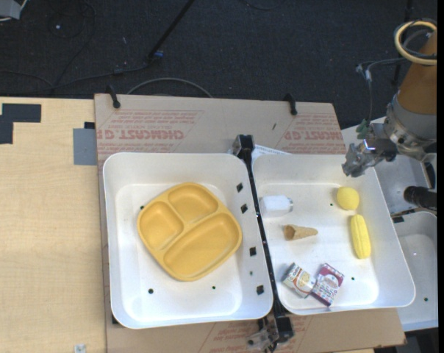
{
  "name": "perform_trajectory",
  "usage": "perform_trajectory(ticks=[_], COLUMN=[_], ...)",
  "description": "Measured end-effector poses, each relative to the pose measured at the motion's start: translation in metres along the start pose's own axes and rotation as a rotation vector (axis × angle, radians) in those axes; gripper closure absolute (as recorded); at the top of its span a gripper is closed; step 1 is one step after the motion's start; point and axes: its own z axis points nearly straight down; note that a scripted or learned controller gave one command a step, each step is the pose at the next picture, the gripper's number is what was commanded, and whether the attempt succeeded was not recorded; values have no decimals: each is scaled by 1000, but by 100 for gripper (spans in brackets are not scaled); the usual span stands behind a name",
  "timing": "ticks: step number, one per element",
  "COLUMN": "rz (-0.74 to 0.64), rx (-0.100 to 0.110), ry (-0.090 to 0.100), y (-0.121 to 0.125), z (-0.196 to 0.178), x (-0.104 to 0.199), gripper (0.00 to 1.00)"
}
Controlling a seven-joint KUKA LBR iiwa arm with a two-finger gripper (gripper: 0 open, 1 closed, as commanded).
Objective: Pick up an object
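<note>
the robot's pincer (pixel 356 159) hangs over the far right corner of the right white bin (pixel 398 271). it is small and dark here, so i cannot tell how it is set. nothing is seen in its hold.

the job is to pick up one thing, and the things to pick lie in this right bin. a small round yellow lemon toy (pixel 347 198) sits near the far right side, just under the pincer, so i think it is the easy one to go for. right beside it, along the right wall, lies a long yellow corn toy (pixel 360 235). a little tan cone (pixel 300 232) and a small white cup shape (pixel 276 204) rest nearer the left wall. two small food packets (pixel 314 282) lie close together by the near edge.

the left white bin (pixel 119 197) holds a yellow plastic tray with three parts (pixel 189 230), lying flat in the middle, maybe as a spot to drop things later.
</note>
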Motion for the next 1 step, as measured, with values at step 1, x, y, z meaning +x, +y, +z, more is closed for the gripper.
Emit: perform_trajectory(ticks=[1], rz=[-4], rx=[4], ry=[3], y=[13], z=[2], x=[52], gripper=[100])
